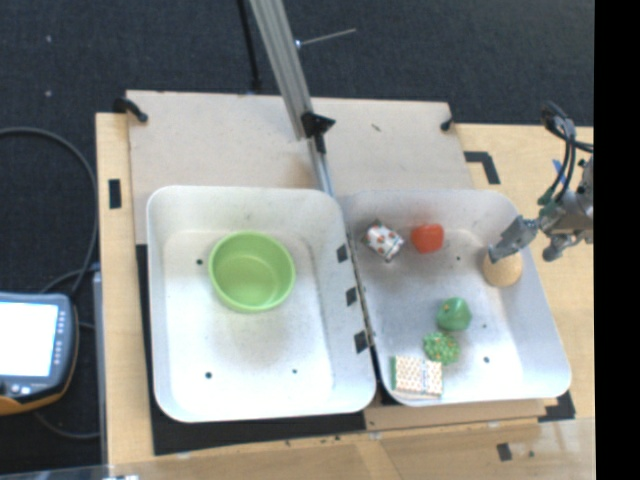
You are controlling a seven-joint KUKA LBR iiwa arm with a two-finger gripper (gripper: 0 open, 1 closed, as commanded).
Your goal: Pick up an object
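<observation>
On the bench the left bin carries a lime-green bowl, round and upright, sitting left of the bin's middle and well apart from everything else. The right bin holds the loose pieces. Nearest its left wall, toward the far side, lies a small white object with dark and reddish markings, and just beside it, to the right, a small red block. Lower down sit two green things: a smooth, rounded green object and, just in front of it, a knobbly green one of a slightly lighter mottled colour. Against the bin's near rim rests a flat square piece with a pale checked pattern. Farther right, close to the bin's right wall, is a tan, rounded object, plain in colour and roughly egg-shaped. The gripper hangs over it from the right, one grey finger slanting down to its top edge; whether the fingers are apart or together cannot be told, and nothing is seen held between them.
</observation>
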